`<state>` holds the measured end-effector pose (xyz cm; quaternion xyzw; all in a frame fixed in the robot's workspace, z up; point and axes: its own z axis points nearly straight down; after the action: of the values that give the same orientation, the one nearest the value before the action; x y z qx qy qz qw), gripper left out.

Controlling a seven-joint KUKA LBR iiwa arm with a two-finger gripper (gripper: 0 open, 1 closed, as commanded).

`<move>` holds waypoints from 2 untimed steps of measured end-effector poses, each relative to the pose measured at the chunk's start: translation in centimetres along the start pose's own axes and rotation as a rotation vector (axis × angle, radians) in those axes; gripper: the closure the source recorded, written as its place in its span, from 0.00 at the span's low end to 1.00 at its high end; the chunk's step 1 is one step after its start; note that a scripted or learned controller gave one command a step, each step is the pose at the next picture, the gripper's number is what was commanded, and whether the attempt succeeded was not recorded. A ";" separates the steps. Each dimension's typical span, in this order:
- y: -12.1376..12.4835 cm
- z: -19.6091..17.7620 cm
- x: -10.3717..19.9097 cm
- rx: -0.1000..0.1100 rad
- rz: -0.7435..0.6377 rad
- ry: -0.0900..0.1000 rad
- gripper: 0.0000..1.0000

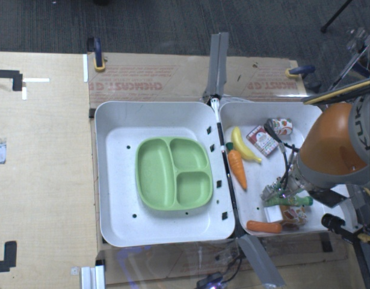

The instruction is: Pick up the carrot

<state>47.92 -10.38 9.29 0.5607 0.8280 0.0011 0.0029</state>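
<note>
The carrot (237,169), orange with a small green top, lies along the left wall of the right bin (252,109), its tip pointing toward the front. The gripper (275,191) hangs low over the middle of that bin, to the right of the carrot and apart from it. It sits just under the arm's orange band (330,143). Nothing can be made out in the gripper.
A yellow banana (245,144) lies just behind the carrot, beside a red box (263,140) and a small red-and-white packet (281,127). A green-topped item (291,201) and an orange-red sausage-like item (264,226) lie near the front. The left bin (112,179) holds a green divided plate (174,173).
</note>
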 end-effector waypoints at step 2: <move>1.9 0.1 -1.2 0.005 0.227 0.002 1.00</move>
<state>50.16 -10.77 9.21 0.6507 0.7593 -0.0001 0.0006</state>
